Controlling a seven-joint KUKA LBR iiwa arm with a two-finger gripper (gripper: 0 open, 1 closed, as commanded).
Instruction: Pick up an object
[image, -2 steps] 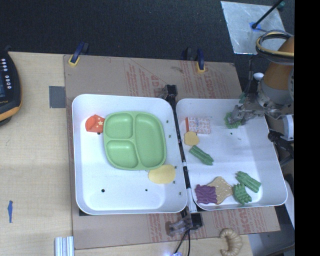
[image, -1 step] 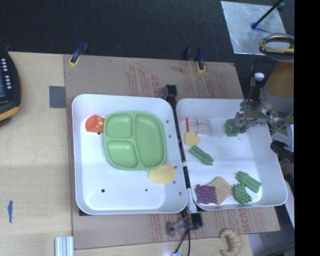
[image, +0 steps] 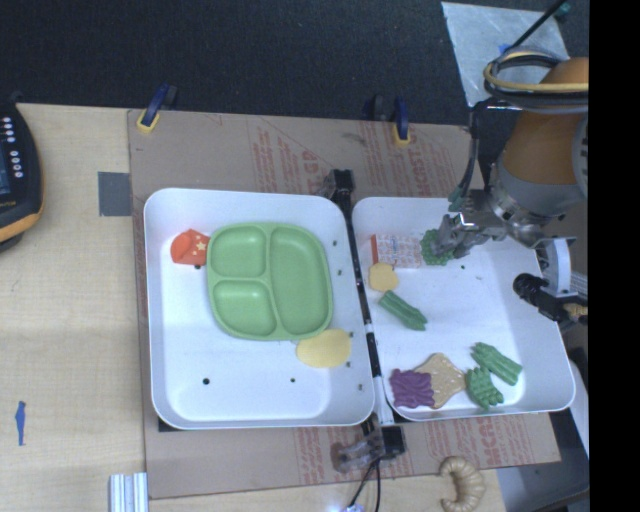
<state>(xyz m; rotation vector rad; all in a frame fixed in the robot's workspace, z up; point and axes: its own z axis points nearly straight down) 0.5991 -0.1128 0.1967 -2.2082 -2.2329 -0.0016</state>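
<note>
One end effector (image: 447, 238) meets a green toy (image: 436, 249) near the right bin's (image: 540, 400) far edge.

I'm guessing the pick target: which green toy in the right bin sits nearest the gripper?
The dark green leafy piece at the right bin's top edge, directly at the gripper. The other green pieces lie lower in the bin.
</note>
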